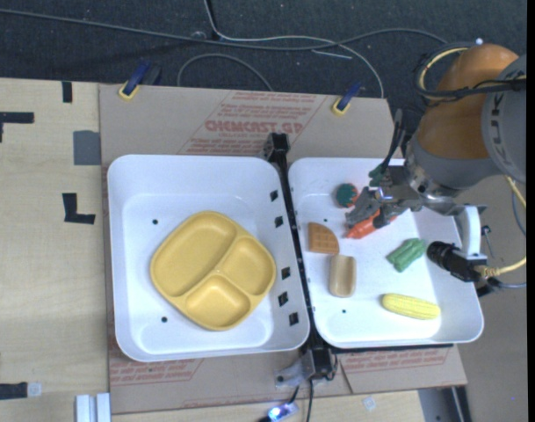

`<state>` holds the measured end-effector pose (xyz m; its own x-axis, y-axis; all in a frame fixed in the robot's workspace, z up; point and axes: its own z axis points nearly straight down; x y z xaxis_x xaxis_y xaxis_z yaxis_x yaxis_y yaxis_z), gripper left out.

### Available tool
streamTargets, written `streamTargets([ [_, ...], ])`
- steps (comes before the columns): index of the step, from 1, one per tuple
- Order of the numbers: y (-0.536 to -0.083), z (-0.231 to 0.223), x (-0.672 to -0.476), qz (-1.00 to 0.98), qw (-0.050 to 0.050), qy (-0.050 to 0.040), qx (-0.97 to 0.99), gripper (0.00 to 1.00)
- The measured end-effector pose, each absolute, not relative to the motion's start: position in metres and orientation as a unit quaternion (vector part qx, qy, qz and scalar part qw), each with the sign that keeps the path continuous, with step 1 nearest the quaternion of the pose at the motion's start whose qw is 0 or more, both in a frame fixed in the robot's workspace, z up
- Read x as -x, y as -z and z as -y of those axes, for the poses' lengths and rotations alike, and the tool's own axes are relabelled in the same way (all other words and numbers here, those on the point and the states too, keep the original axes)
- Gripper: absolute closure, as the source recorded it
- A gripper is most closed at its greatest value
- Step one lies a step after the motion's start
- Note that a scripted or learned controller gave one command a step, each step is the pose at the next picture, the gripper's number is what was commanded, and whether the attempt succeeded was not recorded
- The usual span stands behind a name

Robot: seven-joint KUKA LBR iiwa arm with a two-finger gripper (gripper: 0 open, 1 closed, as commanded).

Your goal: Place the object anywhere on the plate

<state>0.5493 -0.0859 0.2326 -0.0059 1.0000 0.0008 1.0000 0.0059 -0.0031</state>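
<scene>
Gripper [370, 211] low over carrot [362, 229] — finger state unclear. Risk: a weak pinch drops it before the plate [213, 270] — crowded bin [451, 319].

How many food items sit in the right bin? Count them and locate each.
6, perhaps more hidden under the arm: teal piece, orange piece, bread slice, tan roll, green vegetable, corn.

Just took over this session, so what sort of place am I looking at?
Probably a robotics lab test bench, not a kitchen: two white bins clamped on cardboard, toy food like a corn cob, a yellow divided plate, loose cables.
</scene>
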Motion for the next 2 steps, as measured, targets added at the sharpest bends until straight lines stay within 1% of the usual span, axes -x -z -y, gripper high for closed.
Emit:
streamTargets([
  [1,-0.229,0.025,-0.57,0.71,0.002,-0.0005,0.704,1.0],
  [2,-0.232,-0.016,-0.592,0.709,0.001,-0.0003,0.705,1.0],
])
